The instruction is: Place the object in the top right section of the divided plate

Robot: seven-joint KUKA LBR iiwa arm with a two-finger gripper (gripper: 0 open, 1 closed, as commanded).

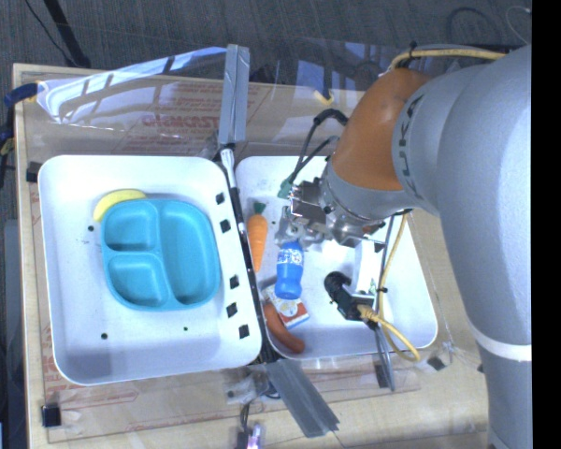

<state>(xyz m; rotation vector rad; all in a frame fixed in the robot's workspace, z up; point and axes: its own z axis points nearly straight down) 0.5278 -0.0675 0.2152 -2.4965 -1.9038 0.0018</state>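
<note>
Camera view: gripper [297,215] hangs over the right bin [421,297], just above the blue bottle [289,272] lying beside the carrot [257,237]. Can't tell how it's set. I'd drop straight, grab mid-bottle, then carry it left to the divided plate [159,253].

The big grey arm [467,166] has an orange band [374,129], black wires and a yellow cable [397,330]
</note>
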